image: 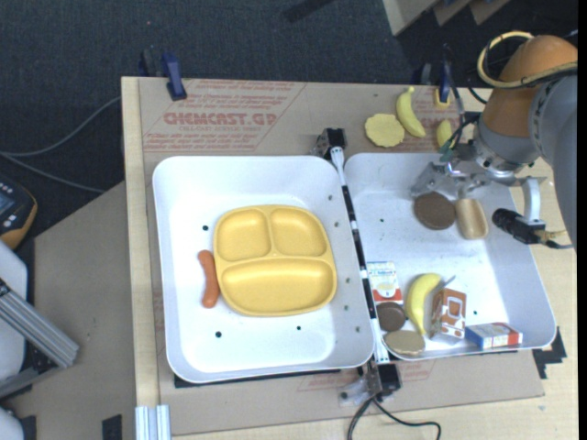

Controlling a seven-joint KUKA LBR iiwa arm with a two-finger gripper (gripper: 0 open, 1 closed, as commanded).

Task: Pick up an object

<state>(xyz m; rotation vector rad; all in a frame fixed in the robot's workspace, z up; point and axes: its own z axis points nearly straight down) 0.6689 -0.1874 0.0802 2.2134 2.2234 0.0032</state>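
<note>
Hand point(438, 183) seemingly above brown disc point(434, 212)

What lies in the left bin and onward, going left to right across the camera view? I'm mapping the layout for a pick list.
Orange toy sausage → yellow three-compartment plastic tray → round brown disc → tan wooden block → blue and white small box.

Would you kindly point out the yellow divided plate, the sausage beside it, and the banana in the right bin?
yellow divided plate point(275, 287), camera view, bare floor of its large compartment.
sausage point(209, 278), camera view, middle of its length.
banana point(420, 301), camera view, middle of its curve.
</note>
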